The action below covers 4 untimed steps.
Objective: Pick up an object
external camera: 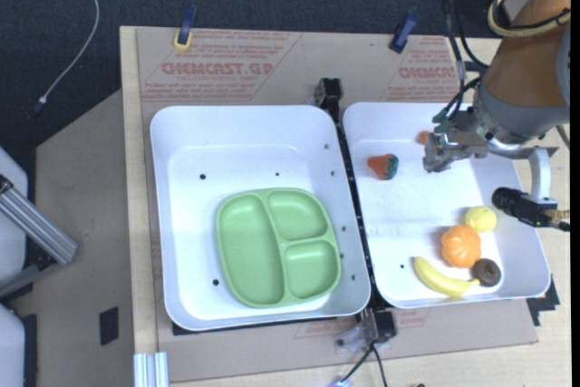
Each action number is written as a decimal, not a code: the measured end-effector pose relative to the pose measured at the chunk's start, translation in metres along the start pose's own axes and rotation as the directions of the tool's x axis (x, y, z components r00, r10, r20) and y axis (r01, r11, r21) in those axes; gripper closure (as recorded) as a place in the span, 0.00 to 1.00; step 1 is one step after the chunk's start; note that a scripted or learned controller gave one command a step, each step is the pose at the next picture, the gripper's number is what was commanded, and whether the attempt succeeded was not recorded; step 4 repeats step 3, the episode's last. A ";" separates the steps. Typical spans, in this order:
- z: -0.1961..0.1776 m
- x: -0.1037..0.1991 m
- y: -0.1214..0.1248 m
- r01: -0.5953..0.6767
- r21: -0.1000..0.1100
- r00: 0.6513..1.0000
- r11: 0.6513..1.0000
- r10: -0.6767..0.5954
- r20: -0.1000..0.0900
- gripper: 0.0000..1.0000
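Over the right bin (pixel 517 285), the arm's gripper (pixel 442 151) hangs near a strawberry (pixel 383 166); I cannot tell how its jaws stand. Cardboard covers the tabletop (pixel 272 68).

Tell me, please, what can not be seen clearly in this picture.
- Gripper: too small in the camera view to tell open or shut.
- Small orange thing behind it: mostly hidden by the gripper.
- Brown object beside the banana: too small to identify.
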State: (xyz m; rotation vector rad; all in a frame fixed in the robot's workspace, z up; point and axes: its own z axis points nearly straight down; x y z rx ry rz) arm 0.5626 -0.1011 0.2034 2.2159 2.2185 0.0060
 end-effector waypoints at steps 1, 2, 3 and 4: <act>0.005 0.050 -0.008 0.003 0.009 1.000 1.000 -0.003 -0.004 1.00; -0.012 0.108 -0.019 0.005 0.006 1.000 1.000 -0.005 -0.005 1.00; -0.025 0.155 -0.029 0.005 0.006 1.000 1.000 -0.005 -0.004 1.00; -0.025 0.155 -0.029 0.005 0.006 1.000 1.000 -0.005 -0.004 1.00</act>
